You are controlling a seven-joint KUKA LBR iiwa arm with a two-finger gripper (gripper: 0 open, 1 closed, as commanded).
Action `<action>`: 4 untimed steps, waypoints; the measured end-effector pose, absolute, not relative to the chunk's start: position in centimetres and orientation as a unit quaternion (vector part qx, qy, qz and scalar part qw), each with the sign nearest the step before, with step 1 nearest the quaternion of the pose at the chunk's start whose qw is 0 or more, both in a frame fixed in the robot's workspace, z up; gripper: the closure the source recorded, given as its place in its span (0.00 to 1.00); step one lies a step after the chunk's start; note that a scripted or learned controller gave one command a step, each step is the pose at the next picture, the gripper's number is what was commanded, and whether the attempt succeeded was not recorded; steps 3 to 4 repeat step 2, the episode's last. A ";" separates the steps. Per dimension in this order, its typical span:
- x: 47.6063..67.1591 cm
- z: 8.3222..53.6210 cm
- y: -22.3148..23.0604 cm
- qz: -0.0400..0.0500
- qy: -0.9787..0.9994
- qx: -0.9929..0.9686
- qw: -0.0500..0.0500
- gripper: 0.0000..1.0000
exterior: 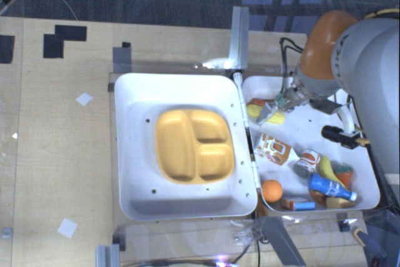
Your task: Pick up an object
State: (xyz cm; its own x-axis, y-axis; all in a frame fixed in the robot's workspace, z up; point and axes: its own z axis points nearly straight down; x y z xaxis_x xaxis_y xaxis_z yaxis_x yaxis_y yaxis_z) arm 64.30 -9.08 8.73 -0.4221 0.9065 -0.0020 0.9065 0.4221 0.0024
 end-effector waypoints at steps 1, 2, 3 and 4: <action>64.6 10.1 -9.0 0.002 0.846 0.533 0.007 1.00; 66.2 18.7 -2.5 0.003 0.723 0.691 0.002 1.00; 66.2 18.7 -2.5 0.003 0.723 0.691 0.002 1.00; 66.2 18.7 -2.5 0.003 0.723 0.691 0.002 1.00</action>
